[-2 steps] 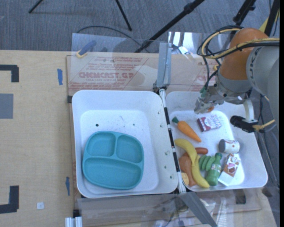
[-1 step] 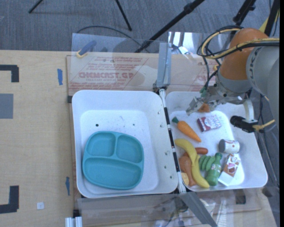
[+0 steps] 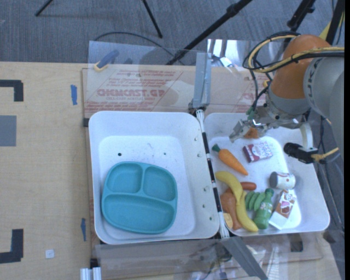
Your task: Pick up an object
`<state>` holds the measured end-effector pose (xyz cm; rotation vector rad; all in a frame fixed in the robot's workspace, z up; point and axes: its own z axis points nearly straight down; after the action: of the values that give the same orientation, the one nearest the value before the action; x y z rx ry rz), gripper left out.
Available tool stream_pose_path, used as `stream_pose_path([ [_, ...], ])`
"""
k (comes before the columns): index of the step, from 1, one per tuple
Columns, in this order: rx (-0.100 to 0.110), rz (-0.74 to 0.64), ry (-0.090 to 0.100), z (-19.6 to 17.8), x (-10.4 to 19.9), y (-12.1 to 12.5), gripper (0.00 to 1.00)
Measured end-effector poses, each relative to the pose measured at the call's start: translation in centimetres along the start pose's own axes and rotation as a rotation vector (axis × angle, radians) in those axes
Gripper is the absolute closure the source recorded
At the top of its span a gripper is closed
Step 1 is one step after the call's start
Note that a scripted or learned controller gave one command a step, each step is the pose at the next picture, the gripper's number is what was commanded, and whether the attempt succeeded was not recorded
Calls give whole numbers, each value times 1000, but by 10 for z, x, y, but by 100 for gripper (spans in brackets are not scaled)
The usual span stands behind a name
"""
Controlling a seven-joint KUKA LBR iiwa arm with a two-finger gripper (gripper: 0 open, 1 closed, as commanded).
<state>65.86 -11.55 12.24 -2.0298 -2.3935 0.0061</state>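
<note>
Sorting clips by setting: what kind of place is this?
Probably a robotics lab bench, not a kitchen: a grey arm reaches over two white bins, one holding toy food like a banana, and tripod legs stand on carpet behind.

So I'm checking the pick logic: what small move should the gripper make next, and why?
Probably a short descent. The gripper hangs at the right bin's far edge, above a small orange item, with the carrot just nearer the camera; nothing visibly held.
</note>
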Motion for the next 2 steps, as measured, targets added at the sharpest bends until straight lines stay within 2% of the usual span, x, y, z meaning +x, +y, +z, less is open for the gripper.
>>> stream_pose_path([
  [1, -4, 91, 0, -61, 30, -8, 0],
  [2, -17, -67, -6, 23, -19, -41, 0],
])
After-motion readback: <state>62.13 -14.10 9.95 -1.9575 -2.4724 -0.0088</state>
